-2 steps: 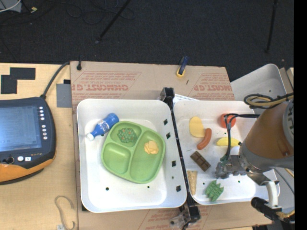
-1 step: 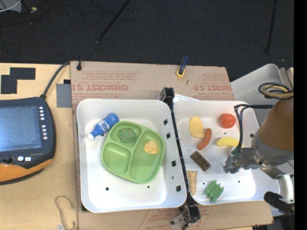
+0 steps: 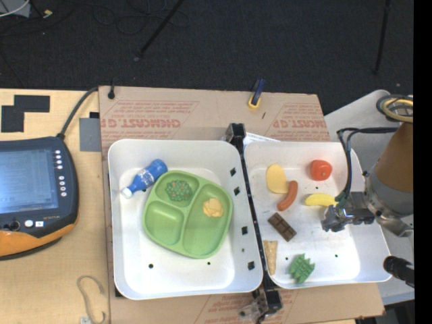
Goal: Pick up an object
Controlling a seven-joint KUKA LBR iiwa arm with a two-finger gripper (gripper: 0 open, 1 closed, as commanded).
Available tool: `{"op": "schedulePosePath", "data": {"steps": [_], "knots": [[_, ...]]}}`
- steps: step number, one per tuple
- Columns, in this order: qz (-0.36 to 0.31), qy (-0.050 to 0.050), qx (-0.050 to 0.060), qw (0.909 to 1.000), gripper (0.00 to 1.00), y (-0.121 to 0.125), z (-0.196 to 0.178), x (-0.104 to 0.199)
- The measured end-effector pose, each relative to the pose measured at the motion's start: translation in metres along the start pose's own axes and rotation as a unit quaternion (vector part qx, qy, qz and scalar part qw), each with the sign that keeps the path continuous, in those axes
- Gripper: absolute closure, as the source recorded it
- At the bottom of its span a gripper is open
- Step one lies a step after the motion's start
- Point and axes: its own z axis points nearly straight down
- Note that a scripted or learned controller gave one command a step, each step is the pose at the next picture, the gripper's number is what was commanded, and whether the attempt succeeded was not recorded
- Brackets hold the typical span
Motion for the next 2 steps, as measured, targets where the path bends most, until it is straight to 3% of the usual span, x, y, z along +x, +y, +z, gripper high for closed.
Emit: {"op": "schedulePosePath", "data": {"steps": [1, 2], "knots": [[0.0, 0.0, 0.002, 1.0, 1.0, 0.0, -0.013, -0.001], [-0.001, 0.001, 0.002, 1.0, 1.0, 0.029, -0.017, 0.036]]}}
